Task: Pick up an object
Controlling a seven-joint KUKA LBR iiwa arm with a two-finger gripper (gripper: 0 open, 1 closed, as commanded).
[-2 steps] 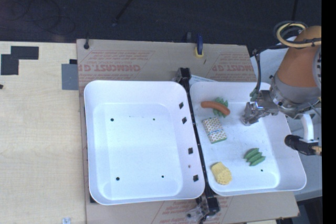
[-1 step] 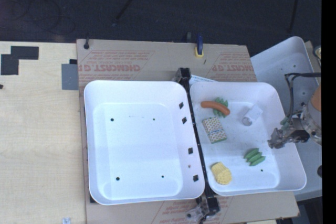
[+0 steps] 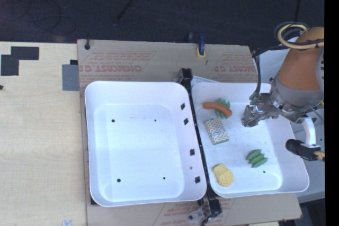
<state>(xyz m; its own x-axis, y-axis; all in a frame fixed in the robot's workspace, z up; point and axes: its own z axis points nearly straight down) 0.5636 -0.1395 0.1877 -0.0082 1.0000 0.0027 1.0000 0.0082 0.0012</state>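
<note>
In the right bin [image 3: 286, 182] lie a carrot [image 3: 217, 107] with green leaves at the back, a pale speckled block [image 3: 216, 130] near the middle, a green pea pod [image 3: 256, 157] toward the front right, and a yellow corn piece [image 3: 223, 174] at the front. My gripper [image 3: 250, 118] hangs over the right part of this bin, to the right of the carrot and the block and behind the pea pod. Nothing shows between its fingers.
The left bin [image 3: 95, 129] sits beside the right one, with a black divider clip strip [image 3: 190, 129] between them. Brown cardboard [image 3: 137, 61] lies under both bins. The pale bench extends to the left.
</note>
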